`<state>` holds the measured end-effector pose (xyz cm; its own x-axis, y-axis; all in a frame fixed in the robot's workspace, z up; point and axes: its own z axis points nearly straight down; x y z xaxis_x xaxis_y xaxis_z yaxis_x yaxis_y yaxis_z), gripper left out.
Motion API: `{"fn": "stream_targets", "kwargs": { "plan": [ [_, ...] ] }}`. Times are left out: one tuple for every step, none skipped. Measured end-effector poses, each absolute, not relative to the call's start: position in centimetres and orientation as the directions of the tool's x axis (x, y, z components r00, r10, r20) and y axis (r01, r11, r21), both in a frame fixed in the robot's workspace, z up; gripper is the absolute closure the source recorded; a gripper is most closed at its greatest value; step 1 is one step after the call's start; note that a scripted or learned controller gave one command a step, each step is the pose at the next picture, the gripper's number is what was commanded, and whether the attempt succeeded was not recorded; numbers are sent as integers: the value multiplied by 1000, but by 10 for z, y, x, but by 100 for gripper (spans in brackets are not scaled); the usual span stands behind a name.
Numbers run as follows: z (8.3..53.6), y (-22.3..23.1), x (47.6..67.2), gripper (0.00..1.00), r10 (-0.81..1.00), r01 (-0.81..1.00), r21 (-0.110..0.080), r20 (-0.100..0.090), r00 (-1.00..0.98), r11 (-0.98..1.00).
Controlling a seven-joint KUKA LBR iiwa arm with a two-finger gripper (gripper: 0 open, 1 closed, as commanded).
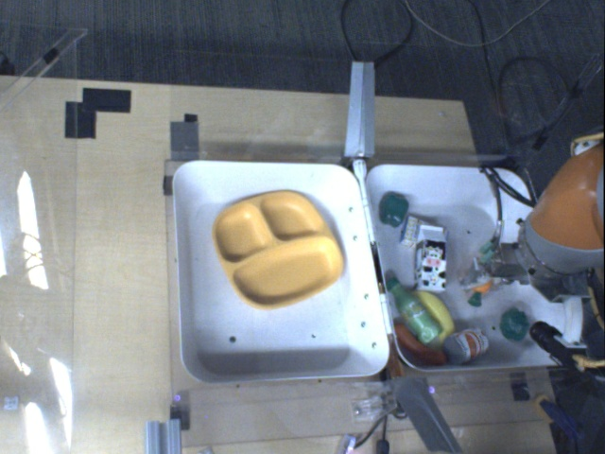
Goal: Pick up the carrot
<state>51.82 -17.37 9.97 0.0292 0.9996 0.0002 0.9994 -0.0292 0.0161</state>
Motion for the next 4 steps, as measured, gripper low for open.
{"fn": "stream_targets", "kwargs": {
  "plan": [
    [198,-120,492,100,995,995,6,-1,-100,100],
    [198,-120,492,0,995,995,6,-1,-100,100],
    [88,-164,501,0,995,995,11,-3,-96,96],
    [100,-163,504,100,995,995,17,-3,-100,100]
  ]
}}
